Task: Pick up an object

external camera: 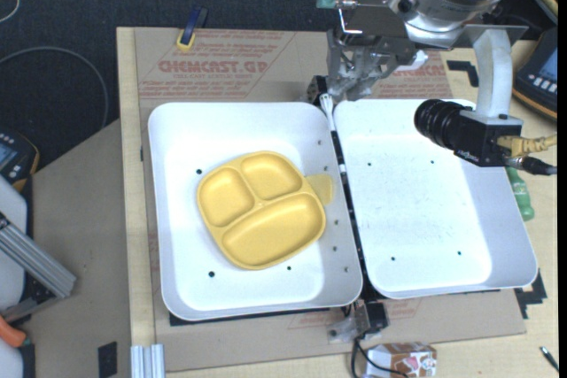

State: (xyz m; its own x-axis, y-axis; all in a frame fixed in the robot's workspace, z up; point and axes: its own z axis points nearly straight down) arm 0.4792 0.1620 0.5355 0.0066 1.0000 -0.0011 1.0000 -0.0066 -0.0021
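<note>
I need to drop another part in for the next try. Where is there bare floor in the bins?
The right bin has open floor wall to wall. In the left bin, the yellow divided plate takes the middle, leaving strips along the walls. The gripper crowds the far rim.

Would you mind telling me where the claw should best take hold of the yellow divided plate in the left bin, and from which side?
Probably by the raised outer rim of the yellow divided plate, coming straight down from above. It lies flat, compartments up, in the left bin, so only a thin edge offers two opposing faces. The rim beside its small tab, toward the bin's right wall, looks reachable; a divider ridge is an alternative.
</note>
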